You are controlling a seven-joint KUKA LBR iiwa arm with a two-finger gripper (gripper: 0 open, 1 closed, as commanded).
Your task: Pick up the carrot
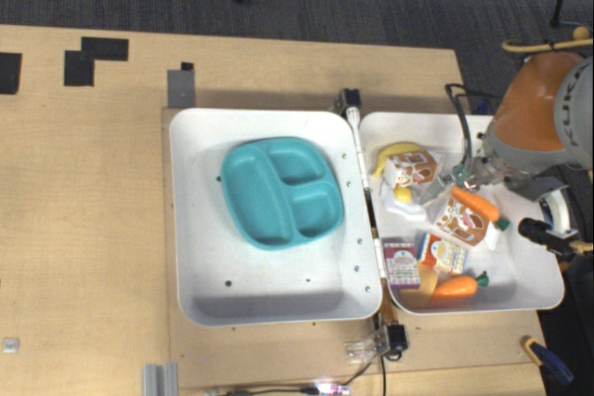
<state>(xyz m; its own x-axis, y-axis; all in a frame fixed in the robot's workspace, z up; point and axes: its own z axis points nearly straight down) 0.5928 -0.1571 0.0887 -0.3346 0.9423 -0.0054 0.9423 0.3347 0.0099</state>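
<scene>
Right bin, front edge: carrot lying flat, green top pointing right, touching a small purple packet on its left side. Lies just below an orange-and-white carton.

Further back in the same bin: banana, a round snack pack, and an orange stick resting on the carton's upper edge. Possibly a second carrot; too cluttered to say.

Left bin: holds a blue divided plate. Not relevant to the pick.

Arm reaching in from the right over the back half of the right bin. Claw low among the clutter, just beside the orange stick and well apart from the front carrot. Spread or pressed together: cannot tell, outline lost against wrappers. Nothing visibly pinched.

Step, as judged: approach or descent, no grasp confirmed.

Next move, if the front carrot is the target: shift toward the bin's front edge, line up across the carrot's short axis, descend, close. Risks: bin wall close behind, packet and carton crowding the left and top, rounded body likely to roll or slip out.
</scene>
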